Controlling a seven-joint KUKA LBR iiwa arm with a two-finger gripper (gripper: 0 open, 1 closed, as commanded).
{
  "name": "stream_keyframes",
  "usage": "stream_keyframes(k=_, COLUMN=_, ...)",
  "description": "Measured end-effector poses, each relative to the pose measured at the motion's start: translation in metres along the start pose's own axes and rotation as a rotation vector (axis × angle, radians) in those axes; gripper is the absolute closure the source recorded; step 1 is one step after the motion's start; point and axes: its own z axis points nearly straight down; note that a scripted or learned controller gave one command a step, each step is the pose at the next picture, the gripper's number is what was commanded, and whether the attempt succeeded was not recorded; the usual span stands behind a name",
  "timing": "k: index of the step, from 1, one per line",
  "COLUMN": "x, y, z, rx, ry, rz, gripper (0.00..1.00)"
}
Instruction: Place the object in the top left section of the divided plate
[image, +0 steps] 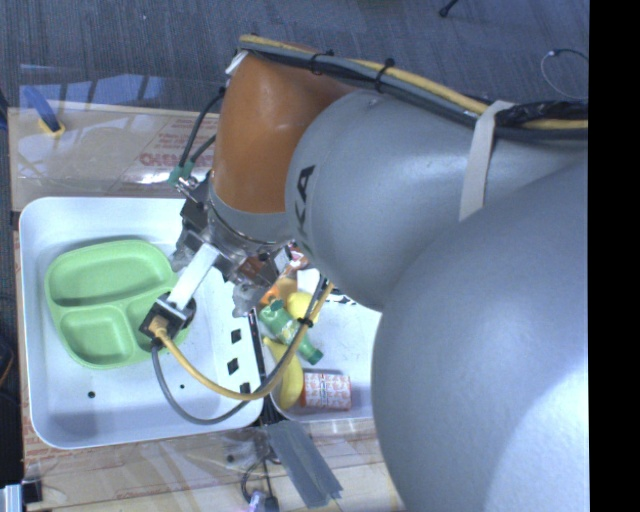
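A light green divided plate (105, 300) lies in the left bin (60, 420), toward its left side, with nothing in its sections. My gripper (258, 285) hangs below the orange band, over the wall between the two bins, just right of the plate. The wrist hides most of it. Right under it in the right bin lie a yellow object (298, 303) and a green bottle-like item (281, 322). Which of them, if any, is between the jaws is hidden.
A small can with a red-and-white label (326, 390) and a yellow banana-like piece (289, 385) lie at the right bin's front left. A white bracket with a black plug (166, 319) and looping cables (200, 395) hang over the plate's right edge. The arm covers the right bin.
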Motion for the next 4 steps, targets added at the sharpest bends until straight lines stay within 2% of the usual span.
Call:
stream_keyframes(k=1, x=0.001, y=-0.001, z=-0.009, rx=0.001, ry=-0.003, rz=-0.011, gripper=1.00)
stream_keyframes(k=2, x=0.056, y=-0.037, z=0.056, rx=-0.008, ry=0.009, rz=-0.099, gripper=1.00)
stream_keyframes(k=3, x=0.056, y=-0.037, z=0.056, rx=-0.008, ry=0.010, rz=-0.099, gripper=0.00)
stream_keyframes(k=4, x=0.031, y=-0.014, z=0.080, rx=-0.008, ry=0.010, rz=-0.110, gripper=0.00)
